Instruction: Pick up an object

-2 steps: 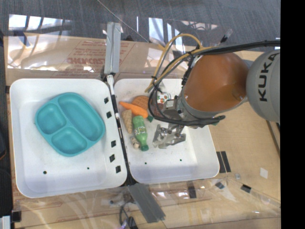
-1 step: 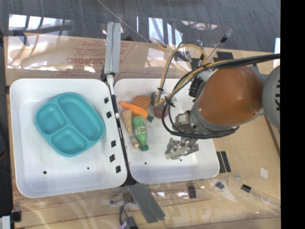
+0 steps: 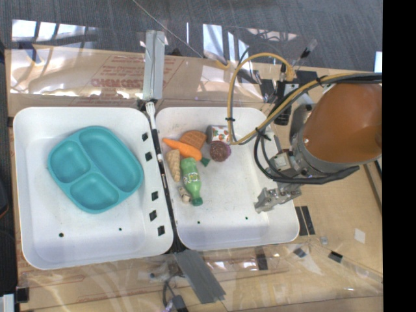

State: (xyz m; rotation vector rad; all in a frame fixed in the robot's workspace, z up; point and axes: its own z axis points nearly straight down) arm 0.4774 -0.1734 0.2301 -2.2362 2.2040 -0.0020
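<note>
Green plastic bottle with yellow label (image 3: 190,182), lying flat, looks like the best pick candidate: sits at the low end of the cluster in the right-hand shallow white bin (image 3: 227,236), close to the divider shared with the left white bin (image 3: 39,239).
Just above bottle: pale ridged corn-like piece (image 3: 173,164), orange toy carrot (image 3: 184,149), brown bread-like lump (image 3: 193,138), dark maroon round fruit (image 3: 220,151), small printed carton (image 3: 220,134).
Grey two-finger gripper (image 3: 273,197) hangs far right of bottle, near right bin's right wall. Nothing between fingers; open or shut not readable from this angle.
Step, as judged: approach, not yet over any target.
Next move calls for travel left across bare bin floor to bottle, then descent.
Room: plenty of bare floor right of and below bottle. Tight left of bottle against divider wall; corn piece touching or nearly so on upper left.
Teal three-compartment plastic plate (image 3: 95,168) well left of bottle, in left bin, out of path.
</note>
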